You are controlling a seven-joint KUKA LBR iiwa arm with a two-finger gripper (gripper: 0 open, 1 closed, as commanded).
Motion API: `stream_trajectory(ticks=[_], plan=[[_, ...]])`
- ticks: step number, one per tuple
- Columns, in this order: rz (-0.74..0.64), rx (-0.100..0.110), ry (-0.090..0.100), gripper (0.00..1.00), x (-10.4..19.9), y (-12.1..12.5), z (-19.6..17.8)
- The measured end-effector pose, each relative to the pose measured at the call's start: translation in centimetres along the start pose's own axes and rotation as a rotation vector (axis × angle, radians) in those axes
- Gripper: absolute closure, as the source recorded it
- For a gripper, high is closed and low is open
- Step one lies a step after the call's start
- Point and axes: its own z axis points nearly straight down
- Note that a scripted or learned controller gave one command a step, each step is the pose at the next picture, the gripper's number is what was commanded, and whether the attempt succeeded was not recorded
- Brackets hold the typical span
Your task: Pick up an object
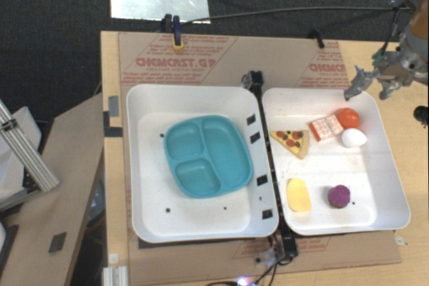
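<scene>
Orange tomato (348,117) lies in the right bin (395,164); the gripper (374,84) hangs above its far rim, fingers (355,85) apart, holding nothing.

One camera sits fixed above the bench (348,238), looking down at a slant from its near edge toward the far side. It stands far enough back to take in both bins, the left bin (144,144) and the right bin (385,164), with dark floor (53,23) beyond. The arm (412,43) enters at the upper right, cut by the frame edge
</scene>
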Motion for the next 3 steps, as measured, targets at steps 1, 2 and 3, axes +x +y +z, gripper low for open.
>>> stream_trajectory(ticks=[1,2,3], plan=[[-0.003,-0.012,-0.003,0.00,0.1,0.2,-0.9],[-0.003,-0.011,-0.003,0.00,0.4,0.1,3.2],[-0.004,-0.009,-0.002,0.00,-0.1,1.0,8.8]])
